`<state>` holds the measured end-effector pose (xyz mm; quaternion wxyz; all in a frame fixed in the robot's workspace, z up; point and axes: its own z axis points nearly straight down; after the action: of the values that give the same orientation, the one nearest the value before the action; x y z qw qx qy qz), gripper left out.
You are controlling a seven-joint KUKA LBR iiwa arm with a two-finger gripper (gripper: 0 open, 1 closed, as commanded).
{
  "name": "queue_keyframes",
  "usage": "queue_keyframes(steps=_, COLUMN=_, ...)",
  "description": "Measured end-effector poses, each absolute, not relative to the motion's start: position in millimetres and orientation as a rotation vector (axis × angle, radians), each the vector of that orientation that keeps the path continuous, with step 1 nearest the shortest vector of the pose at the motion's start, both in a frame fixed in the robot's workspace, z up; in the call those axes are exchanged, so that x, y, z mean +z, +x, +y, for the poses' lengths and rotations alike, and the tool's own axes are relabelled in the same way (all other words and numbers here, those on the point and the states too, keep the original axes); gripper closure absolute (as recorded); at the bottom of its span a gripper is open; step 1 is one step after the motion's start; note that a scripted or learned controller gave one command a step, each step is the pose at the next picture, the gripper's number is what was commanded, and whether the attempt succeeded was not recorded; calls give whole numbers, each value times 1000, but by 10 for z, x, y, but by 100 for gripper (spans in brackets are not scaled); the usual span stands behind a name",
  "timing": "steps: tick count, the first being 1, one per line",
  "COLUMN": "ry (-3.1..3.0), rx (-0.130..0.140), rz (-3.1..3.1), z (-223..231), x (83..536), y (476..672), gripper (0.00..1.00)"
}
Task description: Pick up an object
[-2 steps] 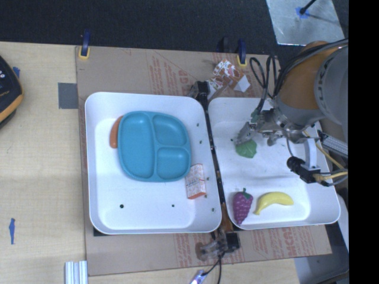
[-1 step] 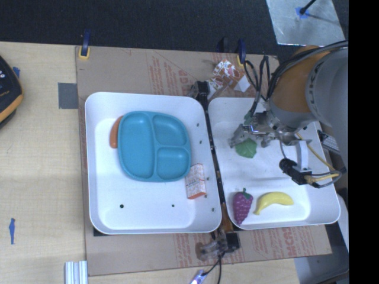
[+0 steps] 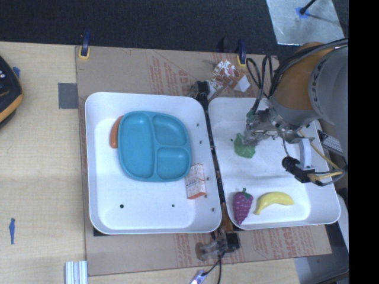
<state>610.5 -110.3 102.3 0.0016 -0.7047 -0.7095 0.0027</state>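
A light wooden bench (image 3: 41,182) has a sheet of brown cardboard (image 3: 148,70) on it, and behind it the floor is dark. Two flat white bins sit side by side on the cardboard.

The left bin (image 3: 106,218) has a blue plate with three parts (image 3: 154,145) in it. An orange thing (image 3: 113,134) peeks out from under the plate's left edge. A small red and white packet (image 3: 195,181) lies just beside the plate, near the bin's right wall.

The right bin (image 3: 320,215) has a green toy (image 3: 243,147) in its upper left part. A purple bunch of grapes (image 3: 241,205) and a yellow banana (image 3: 273,200) lie close together near the front edge, well apart from the green toy.

The grey arm (image 3: 331,87) with its orange band comes in from the right and bends down into the right bin. The gripper (image 3: 256,132) points down and sits right at the top of the green toy, touching it or almost. I cannot tell how wide it is set, or if it has the toy. Black cables (image 3: 263,76) loop up beside the arm.
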Motion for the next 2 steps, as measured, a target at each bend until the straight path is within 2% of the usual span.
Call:
queue_keyframes(steps=1, ry=-2211, rx=9, rz=-2227, z=-1103, x=1022, y=6105, gripper=0)
queue_keyframes(steps=2, ry=-2214, rx=6, rz=-2225, z=-1052, x=919, y=6104, gripper=0)
